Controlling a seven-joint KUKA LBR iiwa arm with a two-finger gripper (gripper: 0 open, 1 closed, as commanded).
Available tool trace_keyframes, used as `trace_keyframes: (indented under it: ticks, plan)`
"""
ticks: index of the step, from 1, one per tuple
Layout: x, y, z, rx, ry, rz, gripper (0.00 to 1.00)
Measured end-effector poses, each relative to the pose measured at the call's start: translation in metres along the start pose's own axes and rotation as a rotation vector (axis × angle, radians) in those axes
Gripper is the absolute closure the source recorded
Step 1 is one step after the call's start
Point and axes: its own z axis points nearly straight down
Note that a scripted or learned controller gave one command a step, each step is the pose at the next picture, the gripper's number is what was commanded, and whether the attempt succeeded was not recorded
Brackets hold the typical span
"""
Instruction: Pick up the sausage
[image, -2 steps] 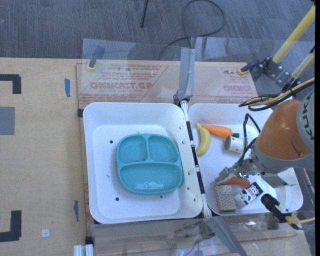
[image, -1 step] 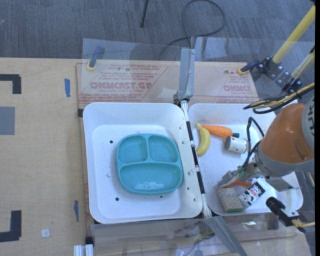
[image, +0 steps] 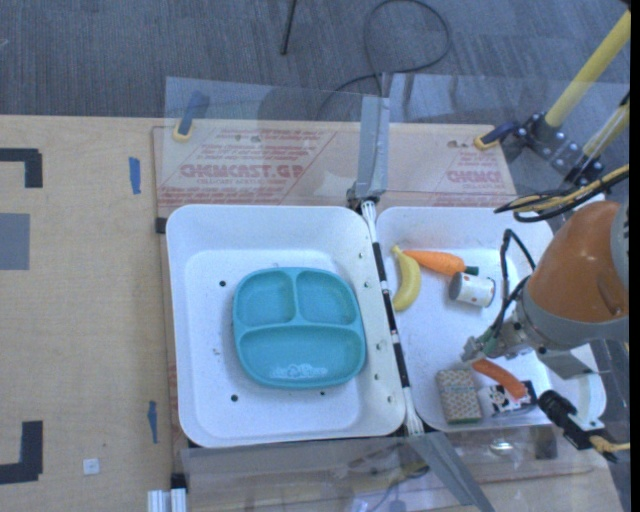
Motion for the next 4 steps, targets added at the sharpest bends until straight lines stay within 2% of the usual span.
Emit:
trace_keyframes:
  ticks: [1, 2, 3, 4]
  plan:
    - [0.0, 0.0, 0.0, 0.0, 0.0, -0.001, 0.0]
    - [0.017, 0.011, 0.011, 0.01, -0.001, 0.123, 0.0]
    - [-0.016, 0.04, -0.012, 0.02, 0.002, 0.399, 0.0]
    - [-0.031, 0.002, 0.012, 0.01, 0.004, 0.39, 0.0]
